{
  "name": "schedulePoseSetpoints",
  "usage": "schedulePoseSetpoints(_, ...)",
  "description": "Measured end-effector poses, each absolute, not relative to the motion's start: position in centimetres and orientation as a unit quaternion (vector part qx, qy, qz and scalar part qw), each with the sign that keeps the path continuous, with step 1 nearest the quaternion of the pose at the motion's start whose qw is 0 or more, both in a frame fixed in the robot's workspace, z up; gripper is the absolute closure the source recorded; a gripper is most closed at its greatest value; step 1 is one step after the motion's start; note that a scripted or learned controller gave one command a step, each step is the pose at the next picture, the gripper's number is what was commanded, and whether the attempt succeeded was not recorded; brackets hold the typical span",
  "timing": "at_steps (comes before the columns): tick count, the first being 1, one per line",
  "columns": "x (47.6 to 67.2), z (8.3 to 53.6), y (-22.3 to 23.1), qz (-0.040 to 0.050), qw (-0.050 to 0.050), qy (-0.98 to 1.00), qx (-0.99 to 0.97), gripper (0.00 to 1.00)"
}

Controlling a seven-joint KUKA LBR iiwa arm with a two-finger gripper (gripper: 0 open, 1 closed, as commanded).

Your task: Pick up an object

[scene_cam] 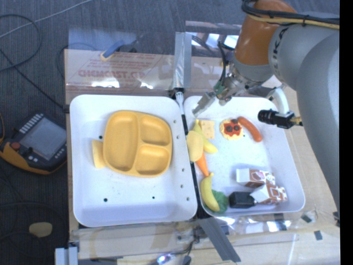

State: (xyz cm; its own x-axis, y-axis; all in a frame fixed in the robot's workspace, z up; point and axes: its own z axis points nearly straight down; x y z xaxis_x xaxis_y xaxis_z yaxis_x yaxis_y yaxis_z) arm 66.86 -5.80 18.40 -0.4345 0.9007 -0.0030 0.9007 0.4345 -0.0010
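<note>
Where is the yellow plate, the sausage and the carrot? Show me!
yellow plate [137,143]: camera view, on its middle divider, left bin.
sausage [251,128]: camera view, middle of its red length, right bin.
carrot [203,164]: camera view, middle of its orange body.

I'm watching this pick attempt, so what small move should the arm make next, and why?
Probably lower the pincer a little toward the cracker. It hangs over the right bin's upper left corner with nothing seen between its fingers, and the cracker is the nearest item below it.
</note>
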Motion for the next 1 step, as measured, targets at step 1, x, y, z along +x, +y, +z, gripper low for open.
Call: schedulePoseSetpoints(1, 61.61, 10.28, -14.9, -0.0021, 0.0, 0.794, 0.608, 0.0)
